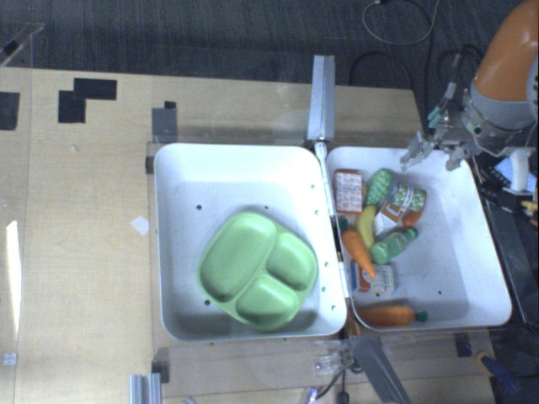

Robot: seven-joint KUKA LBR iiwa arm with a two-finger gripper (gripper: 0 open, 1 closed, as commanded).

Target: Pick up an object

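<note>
Camera view looks down on a wooden table with two white bins side by side. The left bin holds a green divided plate, which lies a little tilted toward the near right corner. The right bin holds a group of toy foods along its left side: a red packet, a green vegetable, a yellow banana, a carrot, a green bottle and a pouch, touching each other. A second carrot lies apart, near the front wall. The end effector hangs over the far edge of the right bin, above and to the right of the foods. Its two fingers are spread apart and nothing is between them. The arm enters from the right.
</note>
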